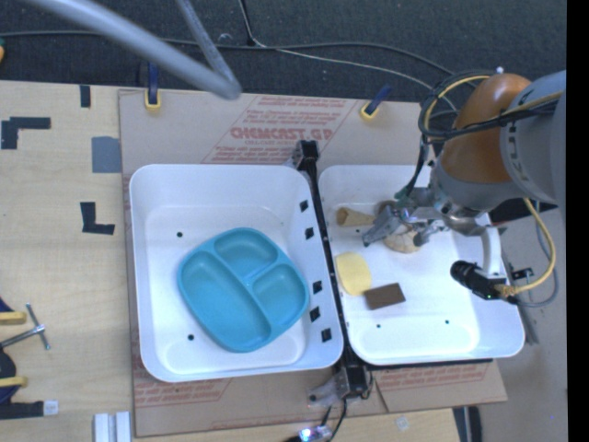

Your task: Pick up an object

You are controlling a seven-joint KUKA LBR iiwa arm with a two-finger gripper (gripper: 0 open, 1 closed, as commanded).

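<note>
Lowest in the right bin (497,339), a brown block (384,296) and a yellow piece (352,273) lie flat — both look light and stiff, best pinched across their short edges — while the gripper (398,226) hangs over a beige lump (401,241), its grip unreadable.

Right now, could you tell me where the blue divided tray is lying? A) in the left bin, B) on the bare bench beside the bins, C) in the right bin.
A: the blue divided tray lies flat inside the left bin, beside the divider between bins.
</note>
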